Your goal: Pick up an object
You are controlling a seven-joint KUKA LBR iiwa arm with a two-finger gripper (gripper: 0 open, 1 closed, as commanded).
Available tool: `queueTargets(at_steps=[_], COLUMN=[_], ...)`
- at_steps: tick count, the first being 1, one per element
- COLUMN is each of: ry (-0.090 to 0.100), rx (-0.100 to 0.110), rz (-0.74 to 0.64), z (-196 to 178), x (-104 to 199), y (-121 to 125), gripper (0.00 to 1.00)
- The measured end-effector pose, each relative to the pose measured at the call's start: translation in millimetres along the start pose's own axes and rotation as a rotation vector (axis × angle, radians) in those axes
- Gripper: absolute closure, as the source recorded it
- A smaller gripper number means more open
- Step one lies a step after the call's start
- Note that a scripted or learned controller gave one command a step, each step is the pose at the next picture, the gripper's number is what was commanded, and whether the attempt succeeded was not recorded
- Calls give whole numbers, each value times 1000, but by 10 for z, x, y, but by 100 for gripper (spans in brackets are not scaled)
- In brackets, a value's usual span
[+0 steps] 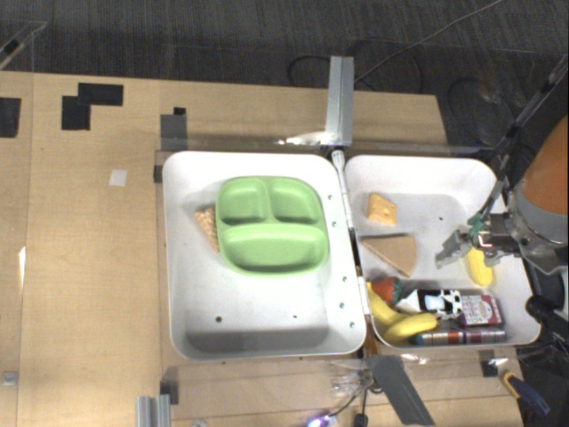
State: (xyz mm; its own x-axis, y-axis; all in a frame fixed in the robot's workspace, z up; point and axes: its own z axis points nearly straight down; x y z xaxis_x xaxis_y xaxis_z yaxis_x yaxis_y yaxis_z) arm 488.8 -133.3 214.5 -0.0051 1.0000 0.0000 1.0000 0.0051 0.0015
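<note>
Camera view shows your gripper (474, 245) low in the right bin (444, 172), near its right wall, right beside a small yellow piece (481, 269). Whether the jaws are wide or narrow you cannot tell. That yellow piece looks light, smooth and rounded, likely slippery, so take it across its narrow middle. Nearer the bin's front edge, the bananas (400, 320) and bottle (467, 311) lie crowded together.
</note>
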Motion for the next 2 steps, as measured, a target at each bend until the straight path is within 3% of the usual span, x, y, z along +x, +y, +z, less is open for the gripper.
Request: queueTargets(at_steps=[1, 2], ry=[0, 1], rx=[-3, -5], rz=[-169, -168], z=[1198, 1097], x=[283, 287], y=[403, 419], gripper=[0, 100])
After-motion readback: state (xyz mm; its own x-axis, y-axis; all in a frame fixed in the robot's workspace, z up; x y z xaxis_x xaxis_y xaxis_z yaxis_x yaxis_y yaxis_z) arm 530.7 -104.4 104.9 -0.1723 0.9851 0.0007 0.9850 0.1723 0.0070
